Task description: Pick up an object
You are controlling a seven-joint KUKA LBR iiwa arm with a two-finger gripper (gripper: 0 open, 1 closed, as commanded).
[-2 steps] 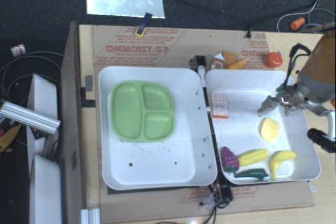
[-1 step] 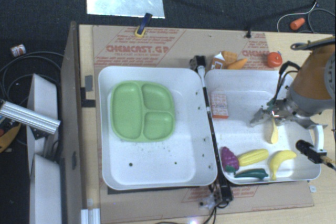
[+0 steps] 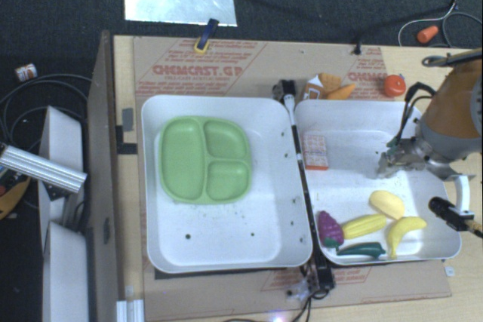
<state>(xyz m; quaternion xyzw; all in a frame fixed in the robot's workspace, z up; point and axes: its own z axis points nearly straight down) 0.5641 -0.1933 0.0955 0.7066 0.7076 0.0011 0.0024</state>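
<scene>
Camera view takes in two white bins side by side: the left bin (image 3: pixel 181 237) holds a green divided plate (image 3: pixel 205 161) near its ten o'clock, and the right bin (image 3: pixel 355 128) holds the likely targets. The arm (image 3: pixel 451 113) enters from three o'clock, and its gripper (image 3: pixel 394 162) hangs low over the right bin's centre, above bare floor. Whether it is spread or closed cannot be told at this size, and nothing shows in its grasp.

The pickable toys cluster at the right bin's five to six o'clock: two bananas (image 3: pixel 404 231), a yellow lemon-like piece (image 3: pixel 387 202), purple grapes (image 3: pixel 329 226) and a green pepper (image 3: pixel 361 249). A small pink-and-white packet (image 3: pixel 315 151) lies at nine o'clock by the bin wall.

The risk is a descent here, which would likely close on nothing. In the cluster the toys touch, so a grasp could nudge neighbours or slip off a curved banana.
</scene>
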